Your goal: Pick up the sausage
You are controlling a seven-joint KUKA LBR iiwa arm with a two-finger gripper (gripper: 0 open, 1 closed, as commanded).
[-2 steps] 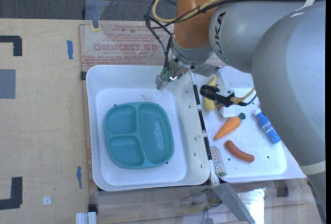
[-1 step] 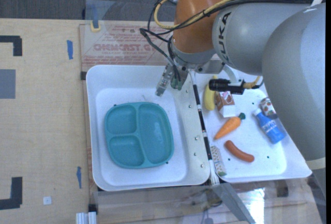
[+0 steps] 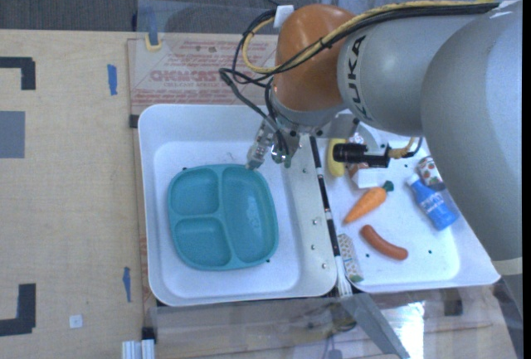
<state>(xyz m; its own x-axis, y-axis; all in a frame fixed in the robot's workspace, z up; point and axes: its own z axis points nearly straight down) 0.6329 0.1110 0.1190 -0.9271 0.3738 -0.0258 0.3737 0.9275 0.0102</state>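
The claw [image 3: 267, 152] hovers with fingers slightly apart and nothing between them over the left bin [image 3: 158, 142], above the teal plate [image 3: 222, 216]. The sausage [image 3: 383, 241] lies untouched in the right bin [image 3: 448, 262]; the pick seems not yet begun.

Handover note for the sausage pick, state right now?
Gripper: over the left bin, at the far edge of the teal divided plate, nothing between its fingers.
Sausage: lying in the right bin, just nearer the camera than the carrot, untouched.
Done: nothing yet.
Left: move across to the right bin, come down on the sausage, grasp, lift.
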